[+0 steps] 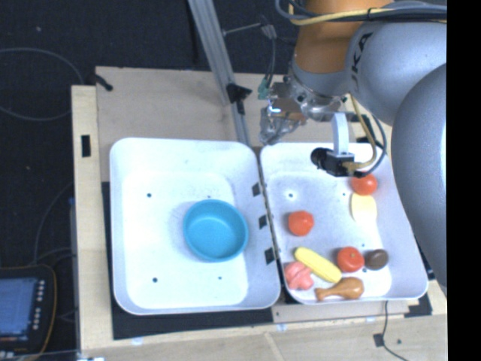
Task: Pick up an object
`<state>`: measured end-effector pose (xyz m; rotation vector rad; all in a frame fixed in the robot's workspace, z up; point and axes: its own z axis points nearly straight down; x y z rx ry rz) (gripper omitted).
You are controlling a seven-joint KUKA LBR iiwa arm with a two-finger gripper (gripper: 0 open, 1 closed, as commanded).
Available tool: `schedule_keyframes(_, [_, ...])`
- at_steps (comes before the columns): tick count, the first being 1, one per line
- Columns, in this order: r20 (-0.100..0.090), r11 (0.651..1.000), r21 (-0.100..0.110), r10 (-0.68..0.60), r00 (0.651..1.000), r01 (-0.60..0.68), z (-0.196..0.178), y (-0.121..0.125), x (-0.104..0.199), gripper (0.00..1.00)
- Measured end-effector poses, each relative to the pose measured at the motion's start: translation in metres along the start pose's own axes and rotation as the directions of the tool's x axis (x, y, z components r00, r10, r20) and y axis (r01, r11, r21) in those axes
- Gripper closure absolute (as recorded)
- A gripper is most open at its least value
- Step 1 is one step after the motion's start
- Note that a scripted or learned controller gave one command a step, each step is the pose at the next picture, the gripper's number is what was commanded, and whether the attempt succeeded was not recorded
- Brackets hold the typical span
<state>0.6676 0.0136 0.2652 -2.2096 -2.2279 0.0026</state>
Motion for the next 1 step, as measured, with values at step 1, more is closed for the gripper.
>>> schedule_keyframes(1, [0.002, 1.000, 0.001, 0.000, 1.000, 0.000, 0.0238, -0.0168, 0.0499, 1.00])
